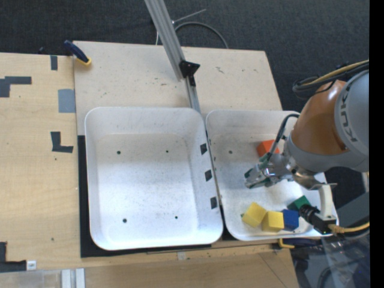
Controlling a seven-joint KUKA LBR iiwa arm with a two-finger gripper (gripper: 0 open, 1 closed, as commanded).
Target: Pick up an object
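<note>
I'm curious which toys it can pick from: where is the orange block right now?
The orange block lies in the right bin, toward its far side, just beside the gripper and apart from the yellow blocks near the front edge.

Grey arm (354, 122) with orange band (315, 122), black cable, metallic jaws.

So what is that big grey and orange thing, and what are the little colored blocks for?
That is a robot arm, reaching in from the right. The camera looks down from above the bench. At the arm's end is its gripper, the part for grabbing things. It hangs over the right white bin. In that bin lie two yellow blocks, a blue block, a green piece and an orange block. I see nothing in the gripper. The left bin sits beside it.
</note>
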